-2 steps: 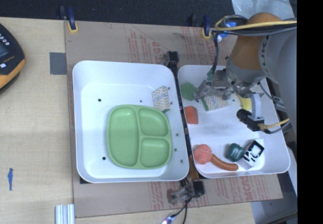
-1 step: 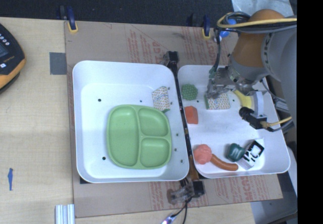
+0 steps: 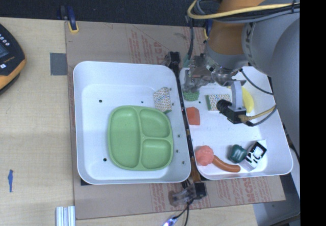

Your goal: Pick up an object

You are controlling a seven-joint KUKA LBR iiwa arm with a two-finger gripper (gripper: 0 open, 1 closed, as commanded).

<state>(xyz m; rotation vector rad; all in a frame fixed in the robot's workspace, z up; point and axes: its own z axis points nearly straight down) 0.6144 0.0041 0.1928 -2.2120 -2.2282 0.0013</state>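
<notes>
camera view looks down on two white bins side by side, and the layout reads as a sorting setup — loose things gathered in the right bin [image 3: 275, 133] where the arm can reach them, the left bin [image 3: 86, 118] mostly taken up by a green divided tray [image 3: 140, 138] lying flat, with a small patterned packet [image 3: 162, 99] leaning near its upper right corner.

the arm [image 3: 265, 31] comes in from the right and bends down over the upper left corner of the right bin, beside the wall the two bins share. its gripper [image 3: 192, 85] hangs low there, just above a small green piece [image 3: 190, 96] and just up from an orange block [image 3: 192, 116]. that posture looks like a descent onto a candidate, probably the green piece, though which one is meant cannot be told.

the jaws are hidden among wrist hardware and cables, so how far apart they stand cannot be told, and nothing shows clearly between them — no hold can be claimed.

other candidates lie well apart from the gripper: a yellow piece [image 3: 247, 99] by the arm, a pink lump [image 3: 205, 154] touching an orange carrot-like stick [image 3: 225, 165], a dark teal object [image 3: 236, 153] and a black-and-white item [image 3: 255, 154] near the front edge.
</notes>
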